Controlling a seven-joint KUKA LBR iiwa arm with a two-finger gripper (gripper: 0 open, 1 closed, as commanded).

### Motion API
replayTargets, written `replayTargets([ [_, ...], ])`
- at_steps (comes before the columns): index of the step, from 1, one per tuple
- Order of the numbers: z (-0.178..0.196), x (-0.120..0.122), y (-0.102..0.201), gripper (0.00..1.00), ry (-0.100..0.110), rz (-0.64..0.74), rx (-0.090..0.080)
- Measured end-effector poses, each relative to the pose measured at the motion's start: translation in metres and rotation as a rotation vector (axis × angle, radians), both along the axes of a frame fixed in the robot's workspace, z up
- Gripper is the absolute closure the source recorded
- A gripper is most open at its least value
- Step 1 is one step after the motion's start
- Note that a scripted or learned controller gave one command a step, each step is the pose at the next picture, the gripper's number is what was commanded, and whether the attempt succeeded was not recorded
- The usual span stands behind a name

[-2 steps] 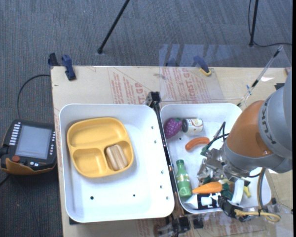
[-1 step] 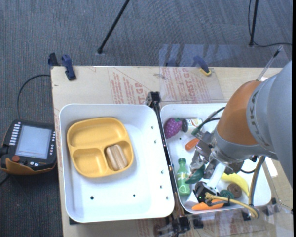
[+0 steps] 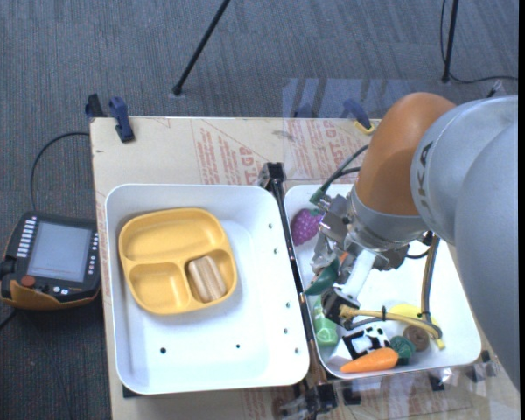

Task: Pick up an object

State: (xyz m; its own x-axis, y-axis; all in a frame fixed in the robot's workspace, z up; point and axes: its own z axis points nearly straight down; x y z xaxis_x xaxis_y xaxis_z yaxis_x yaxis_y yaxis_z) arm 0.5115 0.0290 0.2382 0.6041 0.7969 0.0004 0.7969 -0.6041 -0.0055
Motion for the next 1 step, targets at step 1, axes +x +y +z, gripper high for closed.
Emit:
replayTargets([
  [1, -0.0536, 0.0045, -0.0142, 1.00, 0.010, -0.310, -0.004],
])
